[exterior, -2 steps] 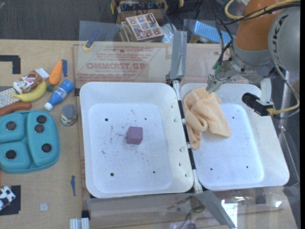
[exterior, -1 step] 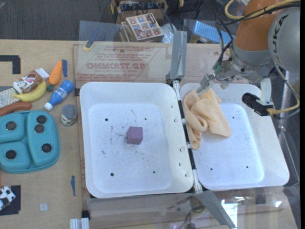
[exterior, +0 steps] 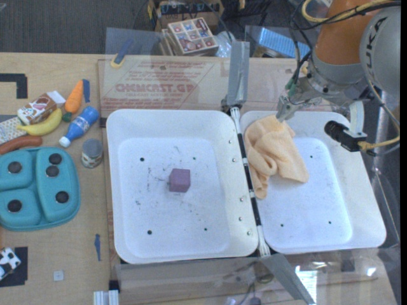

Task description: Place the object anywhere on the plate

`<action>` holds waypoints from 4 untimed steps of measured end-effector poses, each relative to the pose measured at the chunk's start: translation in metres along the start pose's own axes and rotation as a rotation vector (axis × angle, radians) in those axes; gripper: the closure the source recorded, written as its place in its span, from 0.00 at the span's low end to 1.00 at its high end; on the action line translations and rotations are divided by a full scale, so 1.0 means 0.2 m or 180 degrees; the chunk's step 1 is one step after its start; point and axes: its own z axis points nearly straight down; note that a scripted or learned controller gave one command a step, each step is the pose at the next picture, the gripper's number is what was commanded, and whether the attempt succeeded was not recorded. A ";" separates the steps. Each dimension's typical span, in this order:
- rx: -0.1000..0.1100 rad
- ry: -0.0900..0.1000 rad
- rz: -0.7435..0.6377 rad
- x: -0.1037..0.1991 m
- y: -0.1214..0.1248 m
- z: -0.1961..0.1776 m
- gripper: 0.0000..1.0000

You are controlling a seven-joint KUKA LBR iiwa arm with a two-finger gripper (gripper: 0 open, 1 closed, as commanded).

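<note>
Cloth [exterior: 275,154] is the soft thing you see in the right bin [exterior: 331,227], a peach-yellow rag, all crumpled and folded, lying at the bin's left side with one edge hanging onto the wall between the bins. Look at its top corner: the gripper [exterior: 284,111] comes down right there, and its thin grey tips are pressed on that corner, pinching the cloth. You can count two white bins, both shallow, smooth and square with round corners. The left bin [exterior: 127,145] has dark specks and scratches on its floor, and one small purple block [exterior: 179,180] sits near its middle, well apart from the cloth. The arm [exterior: 356,37] is round and shiny, orange on top and grey below. On the wooden bench to the left you see one teal tray [exterior: 35,186] with round dents, one yellow banana [exterior: 39,126], one orange carrot [exterior: 75,96], one blue and white bottle [exterior: 79,126] and one small grey can [exterior: 92,152].
</note>
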 end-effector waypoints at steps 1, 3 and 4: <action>0.0001 0.0000 0.0000 0.00 0.00 0.00 0.00; -0.0006 -0.0006 0.0002 0.00 0.01 -0.04 0.00; -0.0015 -0.0011 0.0002 -0.01 0.02 -0.08 1.00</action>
